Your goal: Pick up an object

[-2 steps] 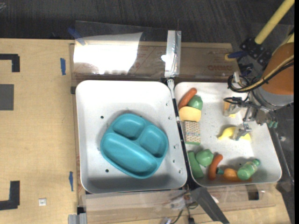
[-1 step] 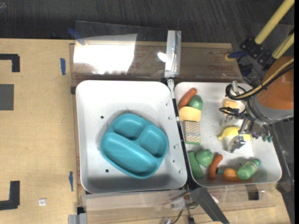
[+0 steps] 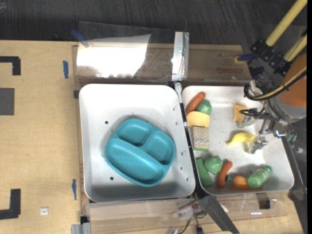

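The right white bin (image 3: 287, 172) holds several toy foods. A yellow banana (image 3: 241, 138) lies near its middle, and my gripper (image 3: 258, 143) hangs low just to the banana's right, at its tip. I cannot tell whether they touch. An orange wedge (image 3: 239, 113) sits behind the banana. Along the bin's left side lie a red sausage (image 3: 195, 101), a green piece (image 3: 204, 107), a yellow block (image 3: 198, 119) and a waffle piece (image 3: 201, 138). At the front are green vegetables (image 3: 212, 165), a second red sausage (image 3: 224, 172), an orange ball (image 3: 240, 182) and a green bottle (image 3: 259, 176).
The left white bin (image 3: 92, 106) bears a teal divided plate (image 3: 140, 151). The arm's orange band (image 3: 295, 87) and cables (image 3: 265, 94) stand over the right bin's far right edge. A clear plastic sheet (image 3: 114, 57) and a cardboard wall (image 3: 214, 62) rise behind the bins.
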You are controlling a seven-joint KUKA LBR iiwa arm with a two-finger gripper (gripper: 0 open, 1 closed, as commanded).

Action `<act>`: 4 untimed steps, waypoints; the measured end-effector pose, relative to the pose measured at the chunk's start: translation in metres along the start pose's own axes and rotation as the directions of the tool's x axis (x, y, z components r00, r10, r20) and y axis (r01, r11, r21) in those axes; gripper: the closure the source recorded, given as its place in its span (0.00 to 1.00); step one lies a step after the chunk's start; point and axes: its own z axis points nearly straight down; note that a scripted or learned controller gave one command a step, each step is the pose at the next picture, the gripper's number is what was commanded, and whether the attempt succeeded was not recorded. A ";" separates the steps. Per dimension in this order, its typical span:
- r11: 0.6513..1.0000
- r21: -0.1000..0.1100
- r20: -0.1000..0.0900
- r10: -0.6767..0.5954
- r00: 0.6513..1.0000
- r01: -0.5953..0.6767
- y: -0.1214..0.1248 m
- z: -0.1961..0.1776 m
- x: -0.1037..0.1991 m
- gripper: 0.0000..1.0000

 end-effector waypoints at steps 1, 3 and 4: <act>0.998 -0.001 0.005 -0.064 0.998 0.064 0.034 -0.002 0.080 0.00; 0.905 -0.001 0.002 -0.425 0.905 0.425 0.045 -0.002 0.055 0.00; 0.905 0.006 0.014 -0.426 0.905 0.426 0.046 -0.015 0.050 1.00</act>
